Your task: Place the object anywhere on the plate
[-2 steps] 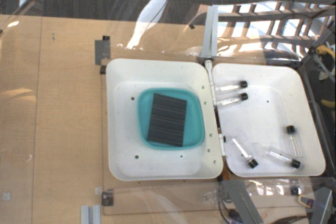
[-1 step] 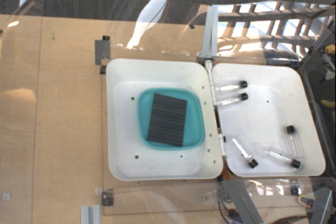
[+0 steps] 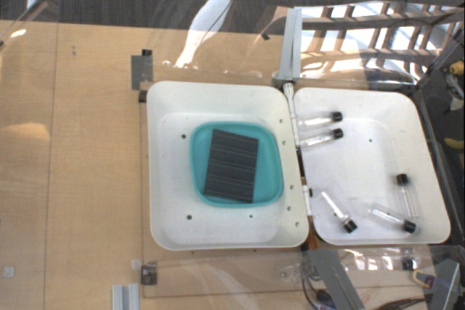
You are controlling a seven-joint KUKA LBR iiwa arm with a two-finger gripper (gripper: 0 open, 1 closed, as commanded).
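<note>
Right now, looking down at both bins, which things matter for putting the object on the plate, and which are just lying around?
Belongs to the job:
teal plate in the left bin
dark ribbed block, already lying on the plate

Just lying about:
five clear tubes with black caps in the right bin, for instance one tube near the divider

So the square teal plastic plate [image 3: 236, 165] carries a dark grey ribbed rectangular block [image 3: 232, 165] with fine horizontal stripes. Both shallow white plastic bins [image 3: 167, 156] sit on a light tan wooden desk [image 3: 73, 156]. The clear glass vials [image 3: 322, 117] have black caps.
</note>
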